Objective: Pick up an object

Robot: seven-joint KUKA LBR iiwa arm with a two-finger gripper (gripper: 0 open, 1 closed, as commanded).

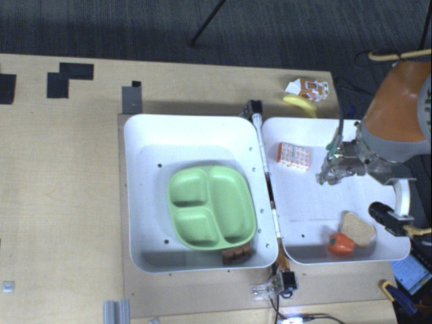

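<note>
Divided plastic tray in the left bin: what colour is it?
Light green divided plastic tray, clearest in the camera view.

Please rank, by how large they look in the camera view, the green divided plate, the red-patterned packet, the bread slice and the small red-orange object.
1. green divided plate
2. and 3. bread slice and red-patterned packet: too alike to rank
4. small red-orange object

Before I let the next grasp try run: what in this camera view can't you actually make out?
- Gripper, over the right bin: small and blurred; finger state unreadable.
- Brown object in the left bin: mostly hidden under the green divided plate.
- Small box: print too small to read.
- Tan object beside the orange-red object: too blurred to identify.
</note>
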